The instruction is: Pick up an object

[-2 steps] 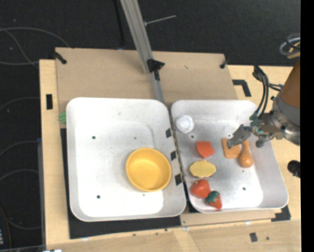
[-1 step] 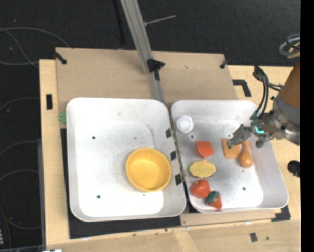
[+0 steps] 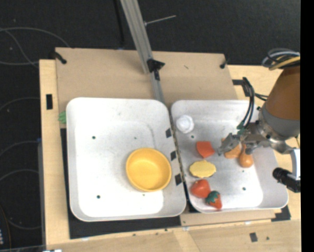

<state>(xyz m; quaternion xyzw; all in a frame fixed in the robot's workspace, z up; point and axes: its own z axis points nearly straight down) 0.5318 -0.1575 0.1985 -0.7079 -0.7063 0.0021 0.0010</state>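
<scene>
Camera view: gripper low over right bin

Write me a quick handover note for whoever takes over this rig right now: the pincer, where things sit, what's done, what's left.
Pincer: low in the right bin, right at an orange toy; grip state unclear.
Right bin also holds an orange-red piece, a yellow piece, a red piece, a strawberry and a clear cap.
Left bin: yellow bowl.
Done: arm positioned over the toys.
Left: get a confirmed grasp and lift.
</scene>
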